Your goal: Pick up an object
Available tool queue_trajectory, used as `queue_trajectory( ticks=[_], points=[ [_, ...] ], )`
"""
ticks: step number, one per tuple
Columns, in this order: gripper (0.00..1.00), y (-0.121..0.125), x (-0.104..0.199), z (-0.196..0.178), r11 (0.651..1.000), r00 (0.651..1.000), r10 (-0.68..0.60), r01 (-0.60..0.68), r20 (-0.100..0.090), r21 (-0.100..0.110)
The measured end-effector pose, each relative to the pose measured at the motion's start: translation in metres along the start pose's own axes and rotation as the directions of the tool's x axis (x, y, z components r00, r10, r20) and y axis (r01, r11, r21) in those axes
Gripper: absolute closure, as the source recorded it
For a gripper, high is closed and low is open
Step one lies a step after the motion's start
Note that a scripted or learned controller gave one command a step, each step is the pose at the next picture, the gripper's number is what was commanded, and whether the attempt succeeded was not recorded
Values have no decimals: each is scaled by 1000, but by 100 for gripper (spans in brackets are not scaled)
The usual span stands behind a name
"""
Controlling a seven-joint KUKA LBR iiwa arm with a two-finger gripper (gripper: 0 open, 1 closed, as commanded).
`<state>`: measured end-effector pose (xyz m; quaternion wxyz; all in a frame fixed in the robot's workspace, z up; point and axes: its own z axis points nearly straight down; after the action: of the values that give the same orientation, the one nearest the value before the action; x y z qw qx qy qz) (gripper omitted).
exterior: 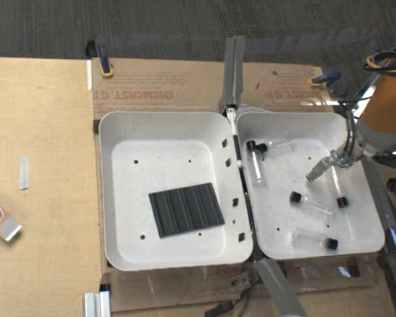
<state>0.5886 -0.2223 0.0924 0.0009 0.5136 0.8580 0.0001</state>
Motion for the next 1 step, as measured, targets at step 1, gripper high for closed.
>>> queue_trajectory(
  ticks=[1],
  points=[
    [0,-43,23,0,980,980,-201,201,-1,0]
  ],
)
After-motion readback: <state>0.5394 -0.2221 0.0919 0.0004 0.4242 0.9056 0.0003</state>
